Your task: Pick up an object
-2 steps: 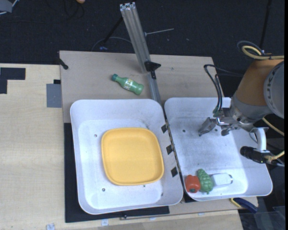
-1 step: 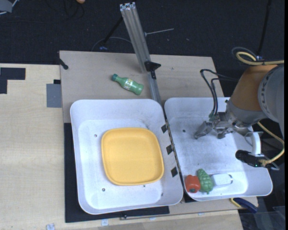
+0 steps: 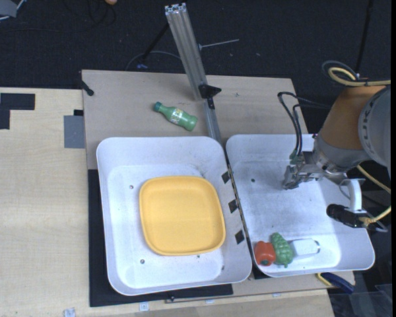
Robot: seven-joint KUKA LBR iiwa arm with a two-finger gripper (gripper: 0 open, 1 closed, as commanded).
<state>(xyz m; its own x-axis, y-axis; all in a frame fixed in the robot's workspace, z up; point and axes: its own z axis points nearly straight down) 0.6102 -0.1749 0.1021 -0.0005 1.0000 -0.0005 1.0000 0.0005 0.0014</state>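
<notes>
Camera view is showing the arm reaching in from the right over the right bin, with its gripper hanging above the bin's bare middle floor. Whether it is apart or together, I cannot tell at this size; nothing is showing in its grasp. A small green object is lying in the near part of the right bin, touching a red object on its left and sitting just beside a white object on its right. A yellow plate is resting flat in the left bin. A green bottle is lying on its side on the bench, beyond the bins.
</notes>
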